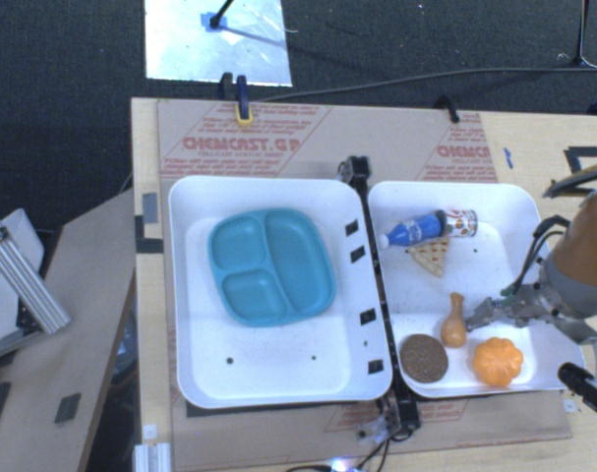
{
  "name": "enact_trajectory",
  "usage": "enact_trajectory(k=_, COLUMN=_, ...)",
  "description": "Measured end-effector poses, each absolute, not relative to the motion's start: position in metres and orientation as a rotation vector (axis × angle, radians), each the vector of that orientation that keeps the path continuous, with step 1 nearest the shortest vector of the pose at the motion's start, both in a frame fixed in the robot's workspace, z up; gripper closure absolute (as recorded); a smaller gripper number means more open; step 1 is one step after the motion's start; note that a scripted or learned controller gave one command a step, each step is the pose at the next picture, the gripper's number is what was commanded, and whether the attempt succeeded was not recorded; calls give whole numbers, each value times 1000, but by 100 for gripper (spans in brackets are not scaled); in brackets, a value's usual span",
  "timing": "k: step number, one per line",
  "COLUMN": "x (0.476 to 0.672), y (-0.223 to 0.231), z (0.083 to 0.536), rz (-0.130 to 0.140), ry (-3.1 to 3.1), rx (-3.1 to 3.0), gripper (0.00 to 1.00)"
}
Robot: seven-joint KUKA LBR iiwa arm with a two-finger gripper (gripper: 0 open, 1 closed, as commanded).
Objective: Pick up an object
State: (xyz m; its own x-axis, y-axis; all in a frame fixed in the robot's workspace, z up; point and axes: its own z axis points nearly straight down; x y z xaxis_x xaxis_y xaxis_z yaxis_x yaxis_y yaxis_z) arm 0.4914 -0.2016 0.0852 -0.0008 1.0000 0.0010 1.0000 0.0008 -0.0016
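Note:
The right bin [505, 205] holds a blue bottle with a white and red end [428, 228], a tan waffle wedge [430, 257], a tan pin-shaped piece [454, 323], a round brown patty [424, 358] and an orange pumpkin [498, 360]. My gripper [485, 312] reaches in low from the right. Its tip lies just right of the pin-shaped piece and above the pumpkin. I see nothing held in it.
The left bin [209, 362] carries a teal divided plate [271, 265]. A black divider with clips [369, 264] runs between the bins. The arm's grey wrist [573, 283] overhangs the right bin's right rim. The bench edge lies close below both bins.

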Motion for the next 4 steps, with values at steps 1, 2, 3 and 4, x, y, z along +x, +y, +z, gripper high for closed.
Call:
enact_trajectory(k=1, x=493, y=-202, z=98, rz=-2, ry=-2224, rx=-2223, gripper=100)
enact_trajectory(k=2, x=495, y=-203, z=163, rz=-5, ry=-2231, rx=-2222, gripper=100)
enact_trajectory(k=3, x=502, y=-200, z=208, rz=-4, ry=-2230, rx=-2220, gripper=100)
enact_trajectory(k=4, x=503, y=-200, z=260, rz=-3, ry=-2230, rx=-2220, gripper=100)
